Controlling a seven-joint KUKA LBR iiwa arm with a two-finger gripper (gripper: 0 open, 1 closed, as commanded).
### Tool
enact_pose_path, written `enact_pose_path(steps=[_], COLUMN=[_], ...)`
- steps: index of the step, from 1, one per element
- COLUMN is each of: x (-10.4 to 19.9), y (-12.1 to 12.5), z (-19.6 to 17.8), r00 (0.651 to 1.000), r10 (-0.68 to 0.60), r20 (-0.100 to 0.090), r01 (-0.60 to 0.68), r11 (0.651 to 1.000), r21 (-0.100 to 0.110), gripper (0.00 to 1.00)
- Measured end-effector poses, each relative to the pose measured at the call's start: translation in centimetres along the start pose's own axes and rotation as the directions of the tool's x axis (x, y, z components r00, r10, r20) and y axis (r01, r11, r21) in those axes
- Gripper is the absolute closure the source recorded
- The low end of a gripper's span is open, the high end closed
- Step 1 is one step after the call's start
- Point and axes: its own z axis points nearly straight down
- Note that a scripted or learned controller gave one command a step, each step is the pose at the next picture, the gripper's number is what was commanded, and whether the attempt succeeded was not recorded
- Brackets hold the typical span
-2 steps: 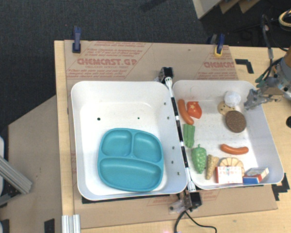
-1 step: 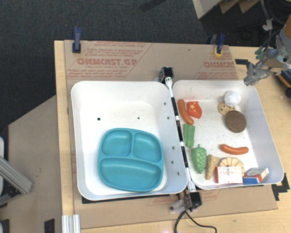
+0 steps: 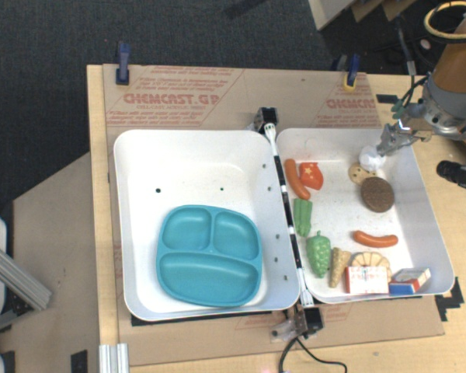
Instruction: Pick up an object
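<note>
Gripper (image 3: 384, 142) hovers over the right bin's (image 3: 439, 243) far corner beside a small white object (image 3: 369, 160), finger state indeterminable; recommend centring squarely above it before a straight descent.

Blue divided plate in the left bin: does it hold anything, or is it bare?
Bare. The blue divided plate lies flat in the left bin, its three compartments showing plain blue.

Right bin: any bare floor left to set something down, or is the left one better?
Right bin: one bare patch mid-floor, bordered by the red pepper, brown disc and sausage. Its left wall and front edge are crowded with food. Left bin: the back half, behind the teal tray, is bare and roomier.
</note>
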Motion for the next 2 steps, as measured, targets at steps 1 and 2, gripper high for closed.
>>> enact_pose_path(steps=[1,2], x=[1.8,3.2], y=[-5.6,-3.1], z=[-3.6,-4.0], r00=[1.000,1.000], r10=[0.001,-0.003], r20=[0.000,0.003], r01=[-0.001,0.003], r11=[1.000,1.000], r21=[-0.003,-0.011], gripper=[1.00,1.00])
